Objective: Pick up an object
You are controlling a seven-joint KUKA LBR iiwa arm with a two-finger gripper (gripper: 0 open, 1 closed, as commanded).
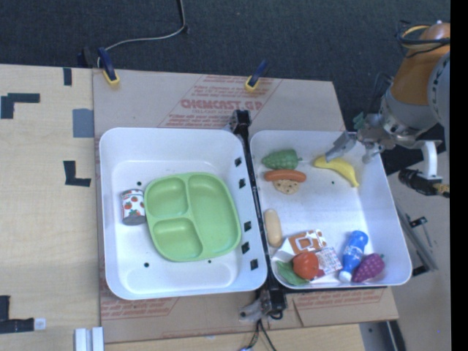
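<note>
One text can be read — red letters "CHEMCAST GP" on the brown cardboard sheet [212, 104] under the bins, printed at a slant, well to the left of the jaws and a little above them. Smaller red lines beside it are too blurred.

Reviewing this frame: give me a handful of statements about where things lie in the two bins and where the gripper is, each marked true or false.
1. The green divided plate lies in the left bin. True.
2. The banana lies in the left bin. False: it is in the right bin, near its far right corner.
3. The gripper is above the right bin's far right corner, close to the banana. True.
4. The purple grapes sit beside the green plate. False: they are in the right bin's near right corner, next to the blue bottle.
5. A small cup rests at the green plate's left edge. True.
</note>
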